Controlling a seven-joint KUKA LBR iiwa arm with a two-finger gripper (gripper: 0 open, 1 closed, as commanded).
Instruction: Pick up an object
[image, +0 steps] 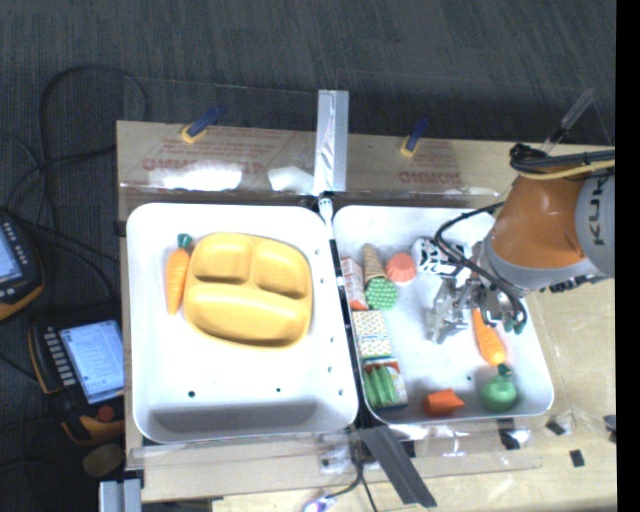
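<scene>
Room: a dark grey carpet floor lies all around, with black cables at the left of the frame.
Bench: the bench (580, 400) is pale wood and carries two white bins side by side.
Left bin: the left bin (150, 400) holds a yellow tray (250, 288) and a small carrot (177, 275) just beside it, on its left.
Right bin: the right bin (530, 385) holds many little toy foods.
Arm: the grey and orange arm (545, 230) reaches in from the right of the frame.
Gripper: the gripper (450, 310) is low in the middle of the right bin.
Jaws: I cannot tell if they are apart or pinched together, the metal bits are too jumbled.
Nearest thing: an orange carrot (490, 340) lies just to the right of the gripper, on the bin floor.
Other things: a green round toy (498, 392), an orange block (444, 402), a pink piece (401, 267) and a row of boxes (372, 335) along the left wall of the right bin.
How far along: I think nothing is picked up yet; the lift is left to do.
Writing: white letters "KU" show on the arm at the right edge. The red print on the cardboard at the top is too blurry to read.
</scene>
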